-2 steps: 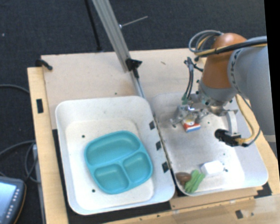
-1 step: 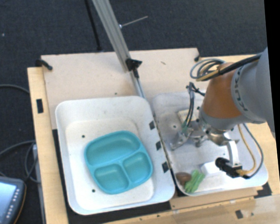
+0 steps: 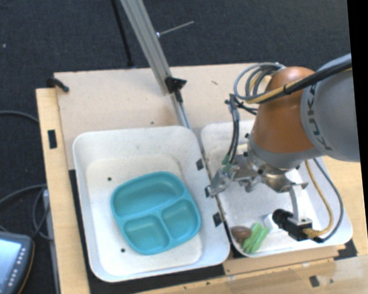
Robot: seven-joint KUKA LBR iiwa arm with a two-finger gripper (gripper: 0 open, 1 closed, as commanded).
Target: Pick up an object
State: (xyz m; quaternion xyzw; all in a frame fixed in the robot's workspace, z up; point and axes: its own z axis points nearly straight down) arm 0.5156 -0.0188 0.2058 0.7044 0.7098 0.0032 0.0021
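Observation:
In the right bin (image 3: 220, 140), a green elongated object (image 3: 258, 237) lies in the near left corner. A small brown rounded object (image 3: 241, 233) touches its left side. My gripper (image 3: 270, 181) hangs over the middle of this bin, under the orange wrist, above and slightly right of the two objects. No object shows at the gripper.
The left bin (image 3: 86, 184) holds a teal three-compartment plate (image 3: 154, 211). A slanted metal rail (image 3: 153, 50) rises behind the bins. The wall between the two bins runs just left of the gripper.

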